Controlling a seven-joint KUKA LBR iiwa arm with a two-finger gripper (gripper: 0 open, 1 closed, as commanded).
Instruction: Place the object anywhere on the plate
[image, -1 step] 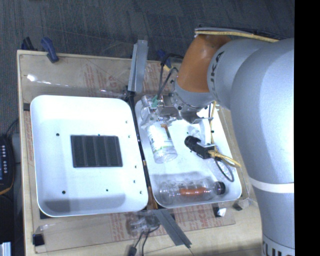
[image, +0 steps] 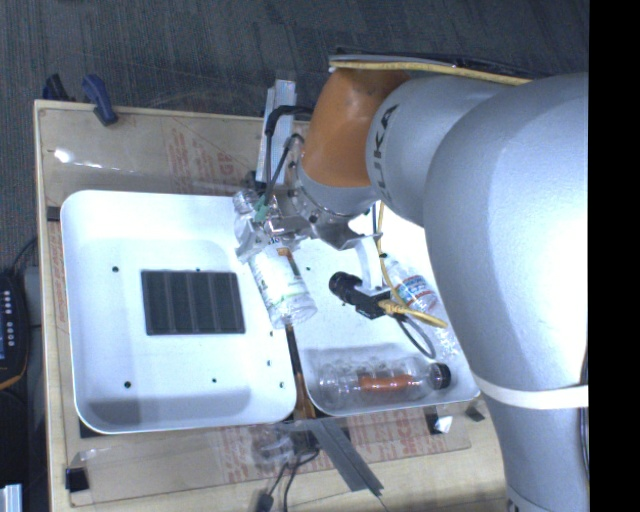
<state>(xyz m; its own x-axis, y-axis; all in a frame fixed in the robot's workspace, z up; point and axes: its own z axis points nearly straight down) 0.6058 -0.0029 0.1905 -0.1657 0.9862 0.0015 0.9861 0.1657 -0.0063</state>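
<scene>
Glossy white plastic bins (image: 90, 300); clear plastic bottle (image: 278, 285).

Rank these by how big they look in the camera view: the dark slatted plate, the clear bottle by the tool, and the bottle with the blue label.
1. Dark slatted plate.
2. Clear bottle, raised toward the camera, which may inflate it.
3. Blue-label bottle, partly hidden by the arm.

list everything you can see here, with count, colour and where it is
white bins: 2, white, side by side on the bench
dark ribbed plate: 1, dark grey, flat in the middle of the left bin
clear bottle at the divide: 1, clear, tilted over the rims between the bins, just below the gripper
clear bottle with blue label: 1, right bin, by the arm
clear bottle with brown contents: 1, lying along the right bin's near edge
blue clamps: 2, bench's far left corner
arm: 1, grey with orange band, over the right bin
gripper: 1, at the bins' divide
</scene>
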